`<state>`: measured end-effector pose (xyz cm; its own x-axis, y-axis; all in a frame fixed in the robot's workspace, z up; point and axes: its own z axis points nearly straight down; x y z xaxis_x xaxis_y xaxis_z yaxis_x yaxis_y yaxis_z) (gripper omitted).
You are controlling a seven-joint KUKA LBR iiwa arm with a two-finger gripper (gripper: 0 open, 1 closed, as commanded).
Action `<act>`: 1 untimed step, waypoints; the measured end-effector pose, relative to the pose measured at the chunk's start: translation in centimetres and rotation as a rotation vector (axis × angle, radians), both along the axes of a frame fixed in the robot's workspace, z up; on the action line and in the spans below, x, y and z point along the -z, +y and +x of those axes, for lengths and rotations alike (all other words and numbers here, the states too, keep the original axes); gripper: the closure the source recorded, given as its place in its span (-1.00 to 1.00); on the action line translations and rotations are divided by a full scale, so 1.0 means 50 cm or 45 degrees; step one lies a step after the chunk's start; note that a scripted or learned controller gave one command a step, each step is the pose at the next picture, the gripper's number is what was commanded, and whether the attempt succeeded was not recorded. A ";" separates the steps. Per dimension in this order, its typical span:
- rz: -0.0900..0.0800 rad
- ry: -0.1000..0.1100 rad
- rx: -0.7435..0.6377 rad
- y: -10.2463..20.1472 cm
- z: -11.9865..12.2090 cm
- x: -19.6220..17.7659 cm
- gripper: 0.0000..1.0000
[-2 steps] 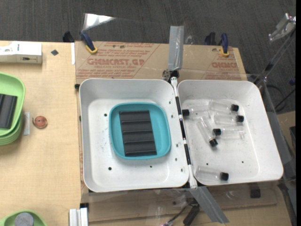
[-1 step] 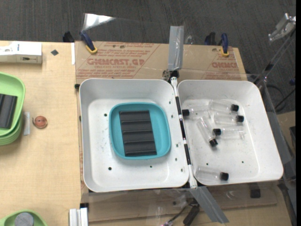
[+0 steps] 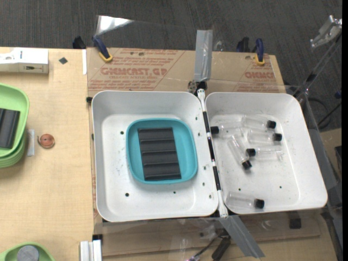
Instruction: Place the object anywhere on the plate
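Two white bins sit side by side on a sheet of printed cardboard (image 3: 136, 69), held at the back by two clamps (image 3: 101, 49). The left bin (image 3: 109, 200) holds a teal plate (image 3: 133, 145) with rounded corners, lying flat near the bin's middle. A dark ridged block (image 3: 159, 154) covers most of the plate's floor, so only the rim and a narrow margin show. The right bin (image 3: 304, 189) holds several small clear tubes (image 3: 239, 148) with black caps, all well apart from the plate and on the far side of the wall between the bins. The tube bodies are nearly see-through against the white floor, so their outlines and exact number are hard to make out. The caps are the clearest marks, one lying alone near the bin's front edge (image 3: 259, 203). A grey strip (image 3: 203, 53) stands up behind the seam between the bins. On the wooden bench (image 3: 49, 200) to the left lie a white box (image 3: 24, 61) and a small round brown thing (image 3: 47, 141) too small to identify. A green tray (image 3: 13, 99) there is cut off by the picture's edge.
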<state>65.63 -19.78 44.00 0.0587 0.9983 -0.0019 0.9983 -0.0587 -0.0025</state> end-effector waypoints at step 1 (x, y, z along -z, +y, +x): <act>0.000 0.000 0.000 0.000 0.000 0.000 -1.00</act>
<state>65.63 -19.78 44.00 0.0588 0.9983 -0.0019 0.9983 -0.0588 -0.0025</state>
